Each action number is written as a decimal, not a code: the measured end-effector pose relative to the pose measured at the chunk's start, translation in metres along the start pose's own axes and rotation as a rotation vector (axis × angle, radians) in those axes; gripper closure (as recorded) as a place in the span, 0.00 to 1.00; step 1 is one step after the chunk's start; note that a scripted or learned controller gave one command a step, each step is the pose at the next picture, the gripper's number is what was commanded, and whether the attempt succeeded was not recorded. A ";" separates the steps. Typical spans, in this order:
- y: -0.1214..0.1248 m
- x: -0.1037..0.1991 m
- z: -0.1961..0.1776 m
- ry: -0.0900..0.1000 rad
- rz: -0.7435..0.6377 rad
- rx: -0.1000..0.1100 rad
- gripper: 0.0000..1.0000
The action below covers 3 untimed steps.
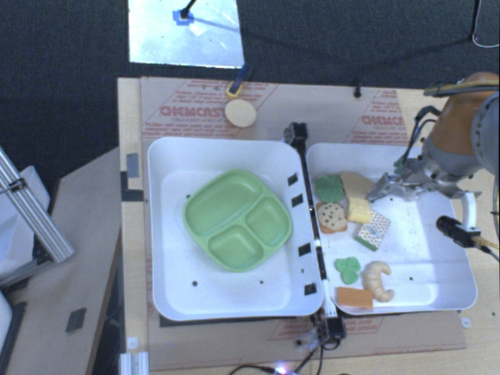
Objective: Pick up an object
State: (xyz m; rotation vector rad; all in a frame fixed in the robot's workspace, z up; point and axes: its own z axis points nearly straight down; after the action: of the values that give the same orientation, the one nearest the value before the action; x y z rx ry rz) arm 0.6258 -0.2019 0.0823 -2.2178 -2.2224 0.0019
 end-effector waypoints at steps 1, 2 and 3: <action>0.003 -0.001 -0.015 -0.002 0.000 -0.008 1.00; 0.004 -0.001 -0.081 -0.003 -0.002 -0.012 1.00; 0.010 -0.002 -0.126 -0.002 -0.002 -0.009 1.00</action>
State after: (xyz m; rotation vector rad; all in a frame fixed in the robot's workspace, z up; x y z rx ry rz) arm 0.6359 -0.2041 0.2078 -2.2207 -2.2306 -0.0052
